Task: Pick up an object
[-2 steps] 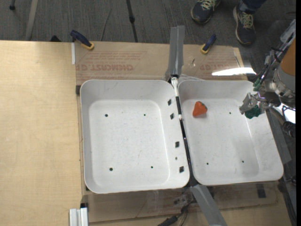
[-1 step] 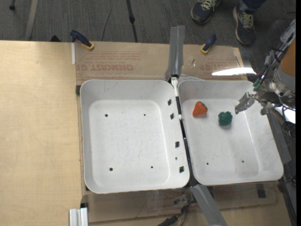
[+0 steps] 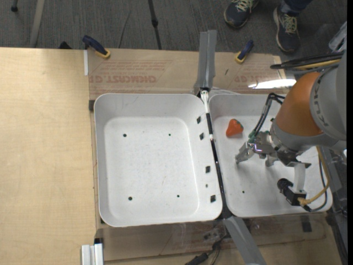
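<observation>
A small orange-red object (image 3: 234, 127) lies in the right bin (image 3: 242, 200), near its far left corner. My gripper (image 3: 256, 158) hangs over the middle of that bin, a little nearer the camera and to the right of the object, not touching it. Its two grey fingers (image 3: 242, 154) are spread apart, open, with nothing between them. The grey arm with its orange band (image 3: 300, 109) comes in from the right and hides the bin's right part.
The left bin (image 3: 105, 148) sits beside the right one, parted by a black-clipped divider (image 3: 210, 148). Cables and a black fitting (image 3: 289, 192) hang by the wrist at the right bin's near right. Two clamps (image 3: 96, 47) hold the cardboard behind the bins.
</observation>
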Robot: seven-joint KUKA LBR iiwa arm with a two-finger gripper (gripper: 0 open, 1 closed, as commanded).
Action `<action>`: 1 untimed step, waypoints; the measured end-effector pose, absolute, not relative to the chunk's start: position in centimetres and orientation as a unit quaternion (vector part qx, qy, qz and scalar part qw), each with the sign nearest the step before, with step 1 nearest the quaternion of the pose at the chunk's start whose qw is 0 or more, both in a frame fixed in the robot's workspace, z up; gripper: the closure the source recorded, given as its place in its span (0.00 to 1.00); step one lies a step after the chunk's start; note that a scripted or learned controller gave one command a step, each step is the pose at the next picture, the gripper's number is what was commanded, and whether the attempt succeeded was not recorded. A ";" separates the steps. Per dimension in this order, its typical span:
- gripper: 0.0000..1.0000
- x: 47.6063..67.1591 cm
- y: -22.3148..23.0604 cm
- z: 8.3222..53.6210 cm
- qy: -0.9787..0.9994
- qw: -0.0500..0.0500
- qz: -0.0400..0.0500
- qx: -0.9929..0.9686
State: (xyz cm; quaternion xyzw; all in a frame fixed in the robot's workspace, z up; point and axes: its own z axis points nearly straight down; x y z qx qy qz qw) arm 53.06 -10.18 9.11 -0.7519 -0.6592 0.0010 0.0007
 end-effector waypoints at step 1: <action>0.00 55.9 -14.5 19.9 -0.709 0.000 0.001 -0.705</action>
